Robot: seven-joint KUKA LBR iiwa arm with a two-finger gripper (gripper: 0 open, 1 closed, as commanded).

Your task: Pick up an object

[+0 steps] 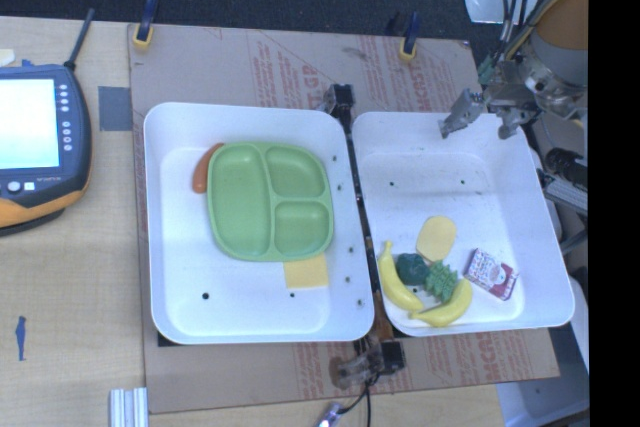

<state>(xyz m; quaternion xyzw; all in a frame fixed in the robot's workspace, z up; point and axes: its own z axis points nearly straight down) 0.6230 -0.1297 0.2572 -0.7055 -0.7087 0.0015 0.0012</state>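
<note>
Bins sit on cardboard over wood.

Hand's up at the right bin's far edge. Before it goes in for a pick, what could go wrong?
The banana, broccoli and yellow disc sit bunched together, so the hand may pinch two or nudge them apart. The red carton lies flat near the right bin wall, which could block a finger.

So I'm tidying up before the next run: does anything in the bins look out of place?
Slightly: in the left bin an orange item is tucked partly under the green tray, and a yellow slice pokes out beneath its near edge.
</note>
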